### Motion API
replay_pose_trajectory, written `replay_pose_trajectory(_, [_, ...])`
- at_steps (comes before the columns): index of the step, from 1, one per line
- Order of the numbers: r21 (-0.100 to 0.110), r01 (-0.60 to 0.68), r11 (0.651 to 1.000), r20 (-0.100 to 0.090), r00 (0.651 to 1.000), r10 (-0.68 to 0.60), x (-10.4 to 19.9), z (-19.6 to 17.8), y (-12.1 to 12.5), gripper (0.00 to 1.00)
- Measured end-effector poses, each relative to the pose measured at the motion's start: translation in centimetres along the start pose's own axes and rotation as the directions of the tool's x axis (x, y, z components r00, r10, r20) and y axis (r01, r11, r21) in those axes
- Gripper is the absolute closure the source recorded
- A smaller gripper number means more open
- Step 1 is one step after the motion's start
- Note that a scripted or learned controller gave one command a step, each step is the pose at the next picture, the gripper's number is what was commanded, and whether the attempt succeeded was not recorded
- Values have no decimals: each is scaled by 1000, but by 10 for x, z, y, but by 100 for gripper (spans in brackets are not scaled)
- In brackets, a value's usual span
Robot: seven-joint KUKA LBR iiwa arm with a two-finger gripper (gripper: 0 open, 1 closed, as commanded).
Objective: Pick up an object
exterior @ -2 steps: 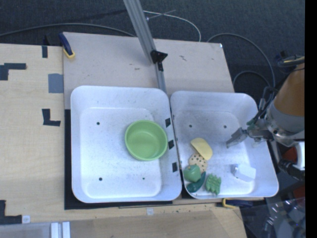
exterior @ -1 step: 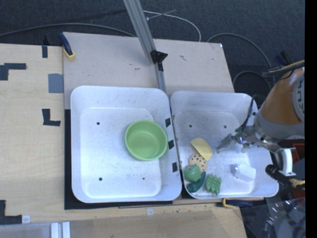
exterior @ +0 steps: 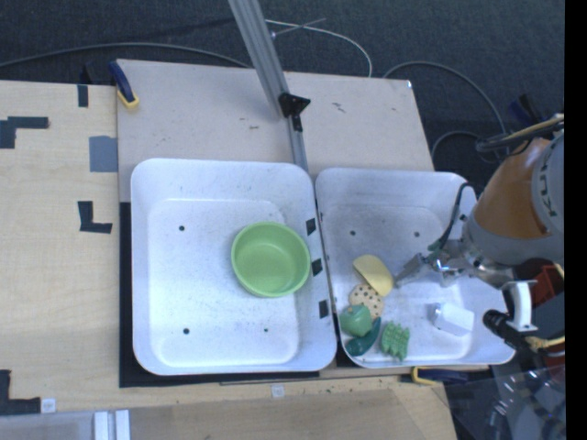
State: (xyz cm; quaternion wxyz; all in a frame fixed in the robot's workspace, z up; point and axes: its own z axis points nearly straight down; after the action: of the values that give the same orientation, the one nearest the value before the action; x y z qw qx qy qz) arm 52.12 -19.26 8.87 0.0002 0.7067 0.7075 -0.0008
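The pincer (exterior: 404, 273) sits low in the right bin (exterior: 385, 195), just beside the yellow piece (exterior: 374, 273) near the bench's front edge. Whether it grips cannot be told. Nothing looks lifted; the pick remains undone.

Single fixed camera, mounted above the bench (exterior: 229, 108) and looking down at a slant. Both white bins (exterior: 156, 246) lie mid-frame; the arm (exterior: 514, 204) enters right of them.

Green bowl (exterior: 270, 259) in left bin (exterior: 151, 246), gripper (exterior: 406, 272) in right bin (exterior: 385, 195) just beside yellow piece (exterior: 374, 272), green toys (exterior: 371, 330) and white block (exterior: 451, 317) nearby.
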Motion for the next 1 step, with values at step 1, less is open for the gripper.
replay_pose_trajectory(1, [1,1,1000,-2,1000,-1,1,-10,0,100])
